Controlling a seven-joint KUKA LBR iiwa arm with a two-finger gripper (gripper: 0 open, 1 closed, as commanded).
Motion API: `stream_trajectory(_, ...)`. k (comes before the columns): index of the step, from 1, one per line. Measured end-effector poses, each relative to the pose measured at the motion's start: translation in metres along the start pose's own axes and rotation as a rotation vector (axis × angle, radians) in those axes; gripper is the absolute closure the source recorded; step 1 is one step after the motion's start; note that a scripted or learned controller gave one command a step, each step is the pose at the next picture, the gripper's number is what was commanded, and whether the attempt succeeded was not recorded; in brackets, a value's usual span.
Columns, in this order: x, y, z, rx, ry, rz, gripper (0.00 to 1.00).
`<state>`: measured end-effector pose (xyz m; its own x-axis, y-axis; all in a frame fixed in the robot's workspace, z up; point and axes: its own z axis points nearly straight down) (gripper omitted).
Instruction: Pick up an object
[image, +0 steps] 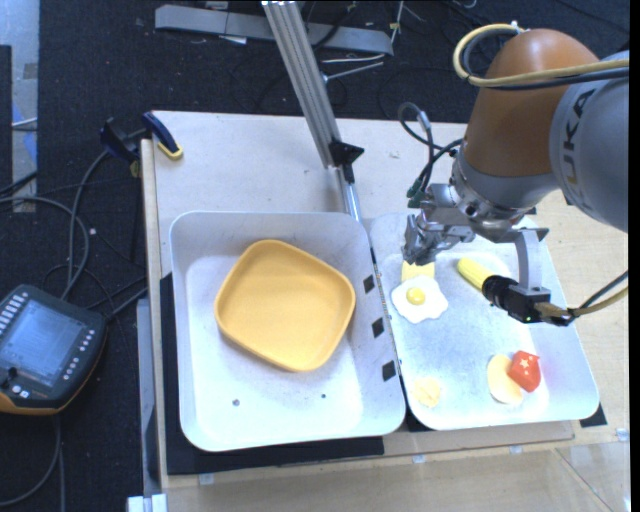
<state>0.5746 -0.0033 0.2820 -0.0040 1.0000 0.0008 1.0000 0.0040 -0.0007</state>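
My gripper (422, 250) hangs low over the far left corner of the right bin (560, 400). Directly under it lies a flat yellow piece (417, 271), partly hidden by the gripper. A toy fried egg (419, 299) lies just in front of that piece. To the right, a yellow oblong item (472, 271) rests beside a black fixture (512, 296). A red tomato-like item (524, 369) sits against a pale round slice (502, 381) near the front right. A small pale yellow disc (428, 392) lies at the front left of this bin.
The left bin (200, 400) holds a large yellow square plate (285, 303). A slanted metal bar (312, 90) runs from the back down to the divide between the bins. A pendant (45, 345) lies off the bench at left.
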Motion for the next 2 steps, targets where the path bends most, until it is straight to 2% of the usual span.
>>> stream_trajectory(1,0.043,-0.011,0.007,0.000,0.000,0.000,1.00)
stream_trajectory(2,0.089,-0.022,0.030,0.001,0.000,0.000,1.00)
